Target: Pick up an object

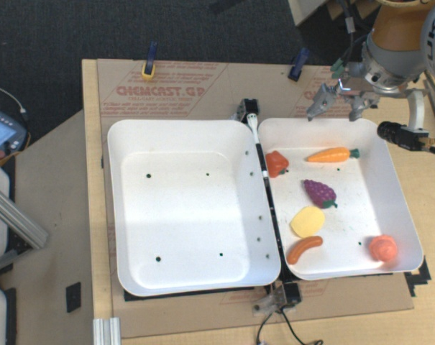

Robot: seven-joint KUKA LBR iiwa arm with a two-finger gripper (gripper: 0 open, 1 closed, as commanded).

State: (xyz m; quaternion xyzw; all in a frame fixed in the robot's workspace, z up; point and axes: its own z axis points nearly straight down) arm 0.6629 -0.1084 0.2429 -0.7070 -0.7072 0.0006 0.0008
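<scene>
The carrot (330, 155) lay in the right bin (398, 185), just below the fingers and not touching them. The gripper (338, 106) hung over that bin's far rim, its fingers (317, 107) spread apart with nothing between them. Farther below sat purple grapes (319, 191), a yellow piece (307, 221), perhaps a lemon, a sausage (304, 249), and a pinkish fruit (382, 249). A red piece (276, 163) lay down-left. The left bin (124, 192) stood leftward.

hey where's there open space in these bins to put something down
The left bin has a bare floor wall to wall. In the right bin, the carrot, grapes and sausage crowd the middle; a bare strip runs along its right wall.
</scene>
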